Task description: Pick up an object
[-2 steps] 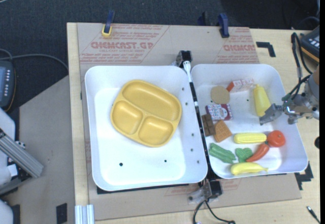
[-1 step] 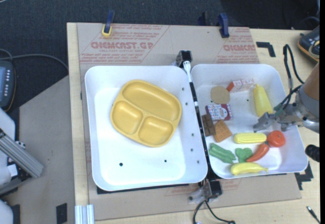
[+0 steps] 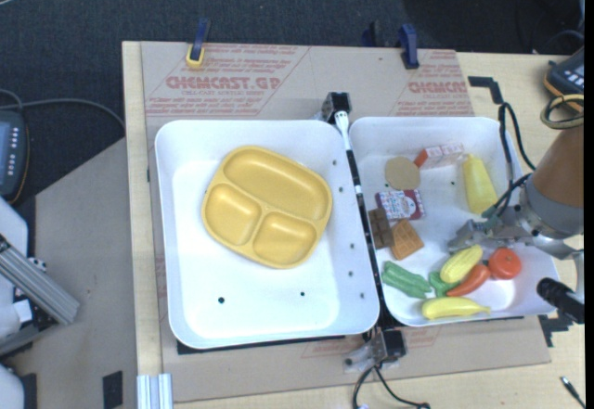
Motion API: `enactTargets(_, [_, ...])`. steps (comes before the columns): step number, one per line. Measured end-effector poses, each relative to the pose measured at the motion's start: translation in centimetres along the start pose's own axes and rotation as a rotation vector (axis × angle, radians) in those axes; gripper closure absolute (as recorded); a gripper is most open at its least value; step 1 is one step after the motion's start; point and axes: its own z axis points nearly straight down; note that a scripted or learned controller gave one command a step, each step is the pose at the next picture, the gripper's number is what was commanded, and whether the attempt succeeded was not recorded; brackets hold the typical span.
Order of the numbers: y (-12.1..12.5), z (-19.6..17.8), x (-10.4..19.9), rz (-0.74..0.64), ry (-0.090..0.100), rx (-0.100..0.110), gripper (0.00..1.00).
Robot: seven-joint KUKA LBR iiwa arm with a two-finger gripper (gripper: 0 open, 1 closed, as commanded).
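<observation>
- Two white bins on the table [image 3: 139,212], side by side, long edges touching at centre.
- Left bin [image 3: 186,305]: one item, a yellow divided plate [image 3: 267,206] with three compartments, lying flat toward the upper middle of the bin. Nothing in the compartments.
- Right bin [image 3: 371,134]: small toy foods, counted below.
- Upper part: one round tan disc [image 3: 403,172], one small red-and-white packet [image 3: 440,154], one pale yellow bottle-shaped piece [image 3: 479,183] at the right.
- Middle: one dark red packet [image 3: 401,204], one brown bar [image 3: 380,227] against the left wall, one orange-brown cracker [image 3: 406,239] just below the packet.
- Lower part: one green pepper-like piece [image 3: 405,279], one corn cob [image 3: 461,263], one red chilli [image 3: 470,280], one tomato [image 3: 504,263], one banana [image 3: 454,308]. Corn, chilli and tomato are bunched, touching.
- Total in right bin: eleven pieces, one of each.
- Arm enters from the right; end effector [image 3: 484,233] is low over the right bin, just above the corn and beside the tomato.
- Cannot tell whether the end effector is apart or together; nothing visibly clamped in it.
- Two clamps on the far table edge: one yellow [image 3: 196,52], one blue [image 3: 407,44].
</observation>
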Motion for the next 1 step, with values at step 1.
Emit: enactTargets(1, [0.11,-1.36,-0.11,0.002,-0.003,-0.007,1.0])
